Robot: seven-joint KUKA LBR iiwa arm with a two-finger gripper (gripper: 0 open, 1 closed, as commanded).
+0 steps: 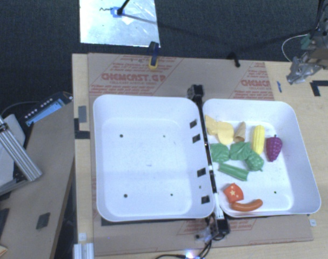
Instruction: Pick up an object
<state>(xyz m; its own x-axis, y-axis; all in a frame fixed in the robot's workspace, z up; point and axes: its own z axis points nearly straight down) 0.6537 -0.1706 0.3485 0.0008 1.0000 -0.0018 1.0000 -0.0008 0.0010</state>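
The fixed overhead camera is looking down at a slant on a pale wooden bench (pixel 55 161) that is carrying a printed brown cardboard sheet (pixel 136 75) and two shallow white plastic bins with rounded corners, lying side by side and joined along a dark hinged seam. The left white bin (pixel 147 158) is showing a smooth, faintly speckled floor with a few small dark dots.

The right white bin (pixel 293 161) is holding a cluster of glossy toy foods. Near its far left corner a soft yellow lumpy piece (pixel 219 129) is lying just beside a small tan cone-shaped piece (pixel 240 131). Next to that, a ridged yellow corn cob (pixel 258 138) is lying with its length toward the far edge, and a knobbly purple bunch of grapes (pixel 273 147) is sitting just to its right. Bumpy green leafy vegetables (pixel 238 152) are crowding the middle, with a long green pod (pixel 233 171) lying slanted below them. Toward the near left corner a rounded red tomato-like piece (pixel 234 191) is sitting just above a smooth curved orange-red sausage (pixel 246 204).

The metallic grey gripper (pixel 298 74) is hanging at the upper right of the view, over the bench's far right corner beyond the right bin and well apart from the toys; nothing is showing between its fingers, and whether they are apart or together cannot be told.
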